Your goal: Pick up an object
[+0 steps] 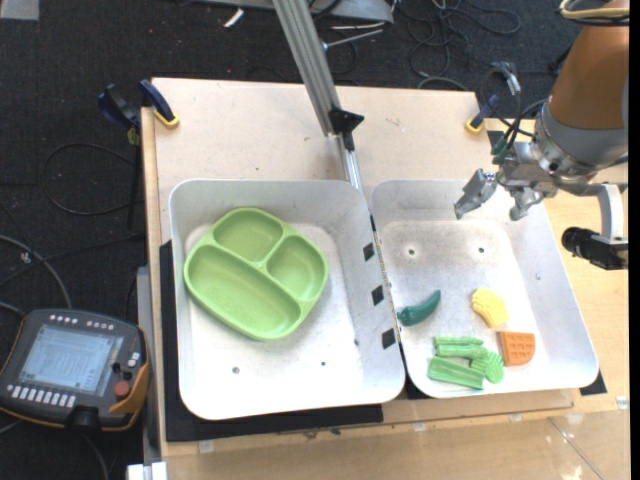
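The gripper (497, 196) is hovering over the far end of the right bin (440, 233) with its jaws spread wide and holding nothing, so the pick looks not yet begun. That bin is carrying a dark green pepper-like toy (419, 308), a yellow piece (489, 307), an orange waffle-like block (517, 348) and light green pieces (462, 360) near its front, while the left bin (200, 378) is holding a green divided plate (256, 272).

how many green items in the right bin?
3. A dark green piece near the bin's left wall, and two light green pieces, one above the other, at the front. None look hidden.
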